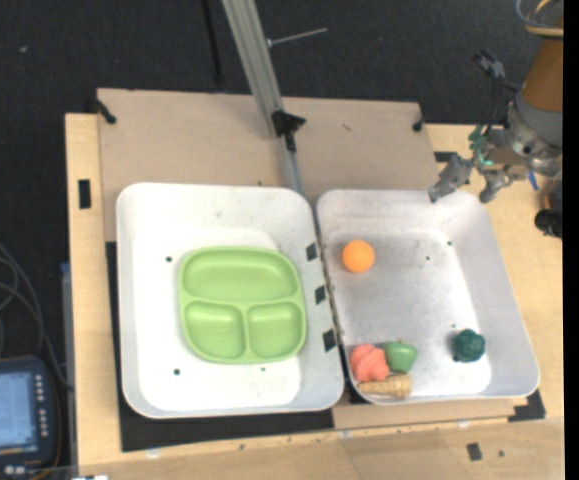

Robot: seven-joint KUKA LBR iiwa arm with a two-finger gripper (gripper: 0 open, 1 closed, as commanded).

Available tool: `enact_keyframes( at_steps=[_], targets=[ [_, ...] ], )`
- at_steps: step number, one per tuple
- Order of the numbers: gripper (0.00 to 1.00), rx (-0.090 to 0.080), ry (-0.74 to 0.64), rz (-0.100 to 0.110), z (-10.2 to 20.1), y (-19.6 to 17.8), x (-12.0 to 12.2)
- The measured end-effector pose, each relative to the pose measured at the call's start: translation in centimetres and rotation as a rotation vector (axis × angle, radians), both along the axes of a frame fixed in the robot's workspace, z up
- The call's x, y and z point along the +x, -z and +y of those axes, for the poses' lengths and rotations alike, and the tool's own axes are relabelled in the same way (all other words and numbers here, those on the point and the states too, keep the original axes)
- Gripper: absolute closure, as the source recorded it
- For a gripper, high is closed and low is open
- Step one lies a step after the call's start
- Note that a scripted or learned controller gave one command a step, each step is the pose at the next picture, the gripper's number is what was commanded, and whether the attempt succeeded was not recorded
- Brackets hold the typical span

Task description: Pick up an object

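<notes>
An orange ball (358, 256) lies in the upper left of the right bin (469, 230). Along that bin's front edge sit a pink object (369, 362), a green object (401, 355) beside it and a tan piece (392, 387) just below them. A dark green object (468, 345) rests near the bin's front right corner. My gripper (469, 182) hangs open above the right bin's back right corner, with nothing between its fingers, well away from all the objects.
The left bin (149, 268) holds a light green divided plate (241, 304). A slanted metal pole (259, 68) runs from the top down to the gap between the bins. A screen (4, 408) sits at the lower left off the bench.
</notes>
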State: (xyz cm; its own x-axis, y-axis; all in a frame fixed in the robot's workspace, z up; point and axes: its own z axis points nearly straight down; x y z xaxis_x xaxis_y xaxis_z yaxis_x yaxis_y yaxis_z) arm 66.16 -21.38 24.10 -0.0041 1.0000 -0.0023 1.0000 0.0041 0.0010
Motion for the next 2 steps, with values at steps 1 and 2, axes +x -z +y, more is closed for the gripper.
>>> enact_keyframes(
  at_steps=[1,2],
  targets=[
    [0.0,-0.001,-0.002,0.001,0.0,0.0,0.0],
    [0.0,0.0,0.0,0.003,-0.5,4.3,0.2]
  ],
)
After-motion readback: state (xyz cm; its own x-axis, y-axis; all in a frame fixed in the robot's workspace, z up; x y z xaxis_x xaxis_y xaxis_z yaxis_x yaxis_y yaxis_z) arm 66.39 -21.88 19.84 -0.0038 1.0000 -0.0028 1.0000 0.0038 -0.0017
